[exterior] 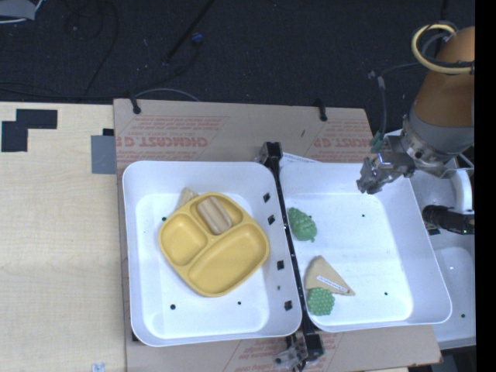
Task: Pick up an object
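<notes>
over the right bin, nothing gripped
my jaws (370,183) hang above the right bin's (403,231) far edge; how far they're spread i cannot tell. green pieces (301,225) and wedge (326,277) lie near the divider, well apart from me.

Both bins white: left bin (147,208), right bin (387,239). Divided plate (225,262) yellow; bun-like piece (214,214) in its compartment tan. Two leafy pieces green (301,225) (320,301). Wedge (325,276) beige. Cardboard sheet (232,134) brown with red print. Table (54,246) pale wood with black and grey squares. Arm (446,91) grey, orange band.
</notes>
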You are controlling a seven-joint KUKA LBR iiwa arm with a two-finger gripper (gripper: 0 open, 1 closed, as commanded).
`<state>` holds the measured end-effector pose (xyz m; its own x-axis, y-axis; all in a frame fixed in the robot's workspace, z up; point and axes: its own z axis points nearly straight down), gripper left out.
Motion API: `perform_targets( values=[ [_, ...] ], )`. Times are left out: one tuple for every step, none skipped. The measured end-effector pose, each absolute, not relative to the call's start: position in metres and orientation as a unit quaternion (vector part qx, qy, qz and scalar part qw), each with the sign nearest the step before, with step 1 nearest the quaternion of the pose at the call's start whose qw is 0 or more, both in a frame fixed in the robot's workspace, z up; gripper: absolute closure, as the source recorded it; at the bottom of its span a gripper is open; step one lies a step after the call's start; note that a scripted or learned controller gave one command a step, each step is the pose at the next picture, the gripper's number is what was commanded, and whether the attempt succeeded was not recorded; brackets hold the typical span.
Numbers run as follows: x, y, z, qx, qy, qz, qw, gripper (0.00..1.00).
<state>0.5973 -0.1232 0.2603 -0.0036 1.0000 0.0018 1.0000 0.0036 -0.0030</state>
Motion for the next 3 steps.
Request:
perform_targets(
  values=[
    [0.587, -0.079, 0.256, -0.706, -0.708, 0.0012, 0.002, 1.00],
    [0.595, -0.030, 0.253, -0.706, -0.708, 0.0008, 0.001, 1.00],
    [0.593, 0.021, 0.257, -0.706, -0.708, 0.0008, 0.001, 1.00]
  ],
)
